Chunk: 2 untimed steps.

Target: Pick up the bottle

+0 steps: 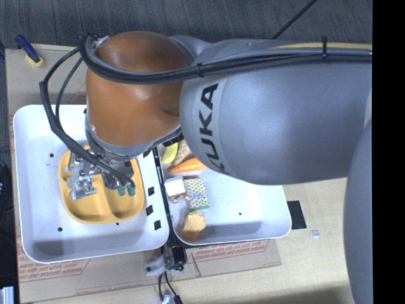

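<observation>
Directly under the arm's orange band (133, 87), the gripper (101, 182) hangs low inside the left bin (25, 170), its metal and dark parts crowded together against a large yellow item (95, 211). Whether the gripper is released, clenched, or grasping anything we cannot tell; the parts overlap too much from above.

The yellow item lies right beneath the gripper and spreads out past it on all sides, reaching closest to the bin's near wall. We cannot say for certain that it is the bottle, as its shape is half hidden by the gripper.

Across the divider, to the view's right of the gripper, the right bin (266, 208) holds a cluster of small things. An orange piece (188, 166) sits a little above gripper level, partly under the arm (278, 100). A patterned packet (197, 194) lies level with the gripper, touching a small white block (174, 187). A tan ridged piece (194, 222) lies just below those, near the bin's front wall.

Black cables (54, 119) loop from the band down the gripper's far side. Both bins rest on the bench (304, 265).
</observation>
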Available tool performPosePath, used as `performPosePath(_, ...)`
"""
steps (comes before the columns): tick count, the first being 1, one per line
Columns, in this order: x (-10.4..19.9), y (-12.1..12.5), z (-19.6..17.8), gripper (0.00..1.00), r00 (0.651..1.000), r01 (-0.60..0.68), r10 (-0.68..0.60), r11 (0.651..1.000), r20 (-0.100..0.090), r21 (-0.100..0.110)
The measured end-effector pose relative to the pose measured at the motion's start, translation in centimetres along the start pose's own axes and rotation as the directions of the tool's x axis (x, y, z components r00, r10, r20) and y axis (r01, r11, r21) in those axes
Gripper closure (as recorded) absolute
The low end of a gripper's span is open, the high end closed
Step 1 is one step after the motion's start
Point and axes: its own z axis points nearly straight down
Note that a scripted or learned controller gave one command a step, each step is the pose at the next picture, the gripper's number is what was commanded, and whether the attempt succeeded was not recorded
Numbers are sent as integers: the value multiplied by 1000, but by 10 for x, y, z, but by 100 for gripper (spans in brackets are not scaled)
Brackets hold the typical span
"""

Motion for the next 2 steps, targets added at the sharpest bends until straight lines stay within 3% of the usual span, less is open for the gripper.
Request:
performPosePath(1,-38,-7,23,100,957,290,-290,957,1,-1)
performPosePath(2,-19,-25,113,100,923,384,-384,923,-5,-2)
